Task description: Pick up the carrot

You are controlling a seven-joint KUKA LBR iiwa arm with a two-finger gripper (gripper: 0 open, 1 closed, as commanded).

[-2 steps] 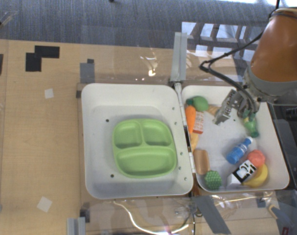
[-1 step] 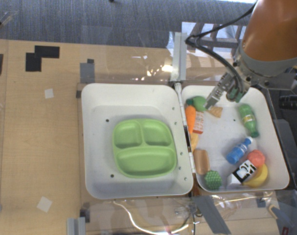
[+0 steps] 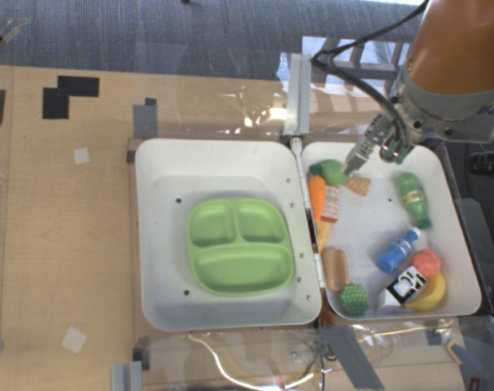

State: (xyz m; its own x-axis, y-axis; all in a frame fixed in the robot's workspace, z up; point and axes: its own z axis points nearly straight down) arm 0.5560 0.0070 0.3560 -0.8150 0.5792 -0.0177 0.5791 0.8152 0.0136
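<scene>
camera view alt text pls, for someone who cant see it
A grey and orange robot arm reaches from the right, its gripper poised above the top-left corner of the right bin, close to an orange carrot lying along the bin's left wall. The left bin holds a green divided plate.

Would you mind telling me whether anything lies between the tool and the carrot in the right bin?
Nothing visible does. The tool hangs just to the right of the carrot's leafy top, with bare bin floor between them. A small orange packet lies against the carrot's right side and could crowd a grasp on the body.
</scene>
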